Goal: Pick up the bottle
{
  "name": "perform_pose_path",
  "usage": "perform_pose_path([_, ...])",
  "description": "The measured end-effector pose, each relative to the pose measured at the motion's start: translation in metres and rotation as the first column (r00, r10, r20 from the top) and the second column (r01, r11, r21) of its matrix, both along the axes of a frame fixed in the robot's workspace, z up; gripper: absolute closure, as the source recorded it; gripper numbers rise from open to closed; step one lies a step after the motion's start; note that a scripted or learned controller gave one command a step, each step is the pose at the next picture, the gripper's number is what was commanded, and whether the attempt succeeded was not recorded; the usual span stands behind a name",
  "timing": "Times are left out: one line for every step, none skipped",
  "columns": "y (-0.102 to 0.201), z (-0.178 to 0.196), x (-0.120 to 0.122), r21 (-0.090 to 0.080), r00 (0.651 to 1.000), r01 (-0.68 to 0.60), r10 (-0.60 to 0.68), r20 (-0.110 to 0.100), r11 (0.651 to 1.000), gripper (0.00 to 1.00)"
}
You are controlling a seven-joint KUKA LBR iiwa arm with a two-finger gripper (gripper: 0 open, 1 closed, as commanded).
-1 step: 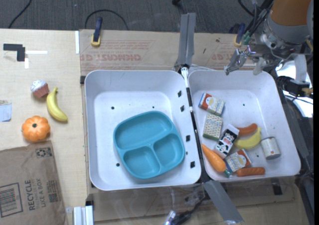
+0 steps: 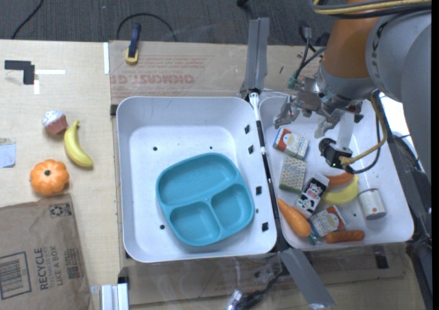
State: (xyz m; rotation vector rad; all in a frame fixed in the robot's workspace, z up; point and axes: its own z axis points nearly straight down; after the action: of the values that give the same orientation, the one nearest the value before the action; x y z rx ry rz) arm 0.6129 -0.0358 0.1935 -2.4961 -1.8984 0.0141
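Two bins are seen; above the right bin [image 2: 403, 199], the end effector [image 2: 322, 118] is poised, its closure indiscernible, nothing visibly held.

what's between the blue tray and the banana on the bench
In the camera view, the left bin's white wall and a strip of bare bench lie between the blue tray and the banana.

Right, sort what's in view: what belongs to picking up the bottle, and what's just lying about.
Job: hand, right bin, white cylinder (possibly the bottle).

Lying about: blue tray, carrot, cow-print carton, banana, small pumpkin, cupcake.
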Motion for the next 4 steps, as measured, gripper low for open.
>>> perform_pose_path([0.081,-0.006,-0.055,-0.001,0.998,-0.070,0.070,0.001,0.998,0.00])
perform_pose_path([0.158,-0.046,-0.082,-0.001,0.981,-0.192,0.192,0.001,0.981,0.00])
perform_pose_path([0.180,-0.092,-0.063,0.000,0.989,0.142,-0.142,0.026,0.990,0.00])
perform_pose_path([0.179,-0.080,-0.060,0.001,0.989,0.144,-0.144,0.030,0.990,1.00])
